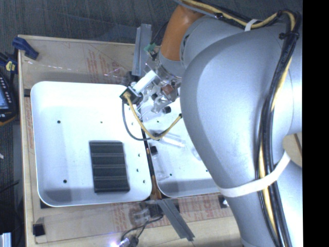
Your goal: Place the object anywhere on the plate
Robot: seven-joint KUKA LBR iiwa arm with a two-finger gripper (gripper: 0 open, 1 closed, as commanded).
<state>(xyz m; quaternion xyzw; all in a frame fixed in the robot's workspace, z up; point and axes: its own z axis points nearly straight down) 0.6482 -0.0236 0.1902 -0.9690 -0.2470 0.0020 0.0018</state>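
The grey arm fills the right of the frame, its orange band at top centre. The pincer hangs over the seam between the two white bins; whether it grips anything, I cannot tell. A dark ribbed plate lies flat in the left bin, lower centre. The right bin sits mostly under the arm.

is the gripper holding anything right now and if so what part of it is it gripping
It cannot be told. The gripper sits over the seam between the two bins, with the arm and cables hiding its tips. The dark ridged plate lies apart in the left bin.
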